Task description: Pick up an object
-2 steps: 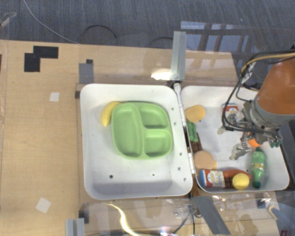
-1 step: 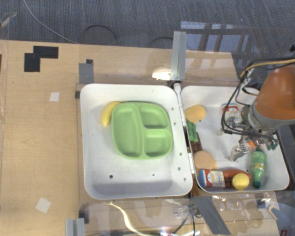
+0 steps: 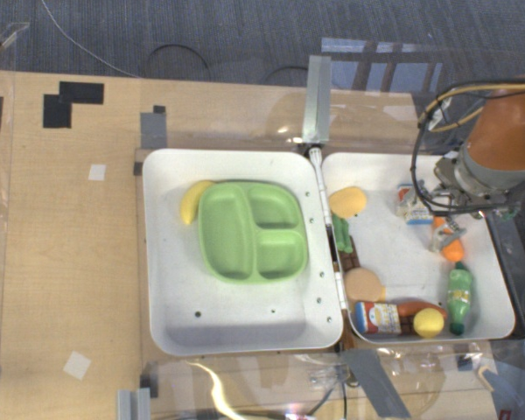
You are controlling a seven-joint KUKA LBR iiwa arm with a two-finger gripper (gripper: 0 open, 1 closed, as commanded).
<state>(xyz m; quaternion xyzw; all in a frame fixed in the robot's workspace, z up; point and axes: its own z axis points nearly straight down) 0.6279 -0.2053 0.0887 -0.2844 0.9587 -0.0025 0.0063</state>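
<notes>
risk: right bin (image 3: 499,326) is crowded; orange ball (image 3: 454,251), green bottle (image 3: 458,299) and small carton (image 3: 409,204) sit close together, so a descent could clip a neighbour or pinch two things.
gripper (image 3: 449,232): at 3 o'clock of the bin, just above the orange ball; can't tell how far open, or whether it grips anything.
target: likely the orange ball, lying in the bin.
left bin (image 3: 171,313): green tray (image 3: 251,231), banana (image 3: 191,201) at its 9 o'clock.

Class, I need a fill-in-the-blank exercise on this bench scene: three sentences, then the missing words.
1. The green tray lies in the ___ bin.
2. The banana touches the tray's ___ edge.
3. The green bottle lies in the ___ bin.

Missing words: left; left; right
</notes>
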